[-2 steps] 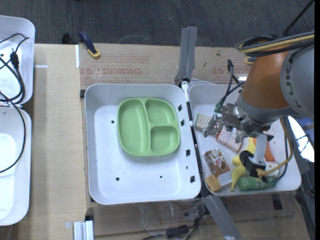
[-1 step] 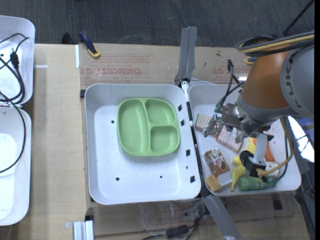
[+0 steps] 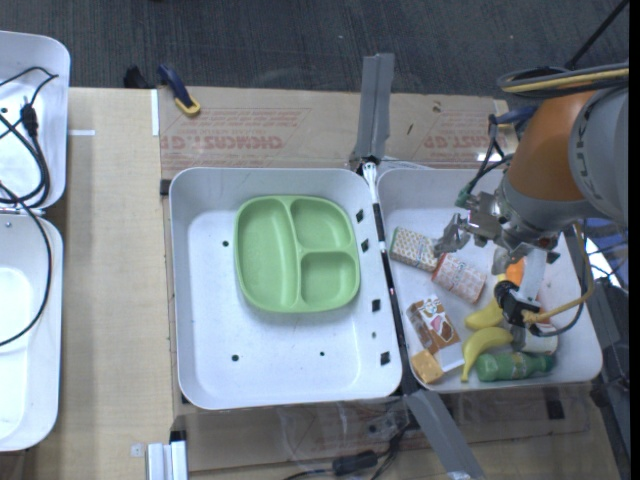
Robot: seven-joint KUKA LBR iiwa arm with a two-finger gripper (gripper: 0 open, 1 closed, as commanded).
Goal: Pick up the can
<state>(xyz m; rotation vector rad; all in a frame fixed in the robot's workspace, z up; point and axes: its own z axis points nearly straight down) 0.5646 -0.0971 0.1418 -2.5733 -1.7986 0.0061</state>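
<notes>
The can [image 3: 460,278] lies on its side in the right bin [image 3: 590,353]; it is pale with a red and white speckled label. My gripper [image 3: 462,230] hangs just above and behind the can, at the end of the grey arm with the orange band [image 3: 545,153]. From this slanted view I cannot tell whether the gripper touches the can. Nothing visibly hangs from the gripper.
Around the can in the right bin are a wafer-patterned box [image 3: 412,248], a small carton [image 3: 433,323], a yellow block [image 3: 427,366], two bananas [image 3: 485,333], a green bottle [image 3: 512,366] and an orange item [image 3: 515,268]. The left bin [image 3: 200,298] holds a green divided plate [image 3: 297,253].
</notes>
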